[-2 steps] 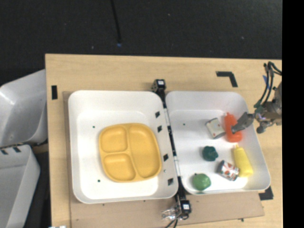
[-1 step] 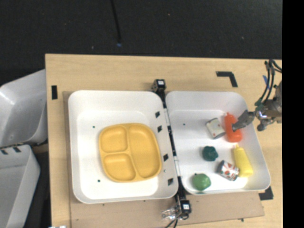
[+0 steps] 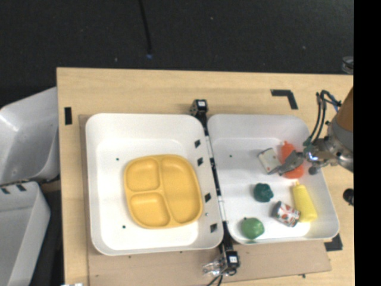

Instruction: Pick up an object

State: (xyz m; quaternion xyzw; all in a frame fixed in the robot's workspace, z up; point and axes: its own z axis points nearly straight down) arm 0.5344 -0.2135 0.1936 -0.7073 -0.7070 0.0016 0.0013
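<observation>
— Over the right white plastic bin (image 3: pixel 235 137), what is the gripper (image 3: pixel 296 158) doing?
— Its grip I cannot tell; it sits at the orange plastic piece (image 3: pixel 288 150). Centre on that, clear of the grey flat card (image 3: pixel 268 158) beside it.

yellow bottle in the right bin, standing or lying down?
Lying down. The yellow bottle shows its full length flat on the floor of the right bin, cap end pointing up-frame, next to the small can.
</observation>
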